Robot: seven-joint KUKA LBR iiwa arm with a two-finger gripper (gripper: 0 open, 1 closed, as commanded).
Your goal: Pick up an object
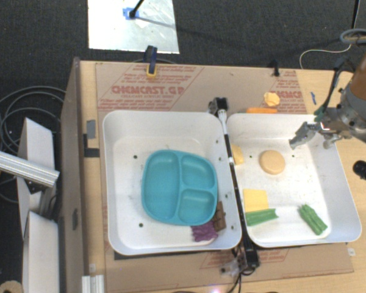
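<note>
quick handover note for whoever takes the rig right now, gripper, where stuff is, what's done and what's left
Gripper: over the right white bin, upper right part, holding nothing.
Right bin: round tan disc, yellow square block, green bean-shaped piece, green ridged piece.
Left white bin: teal divided plate, purple lump at its lower edge.
Done: no pick yet.
Left: grasp and lift one object; the disc is nearest.

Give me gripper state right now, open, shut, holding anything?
Gripper: above the right bin, up and right of the round tan piece; nothing visibly held. Open or shut cannot be told.
</note>
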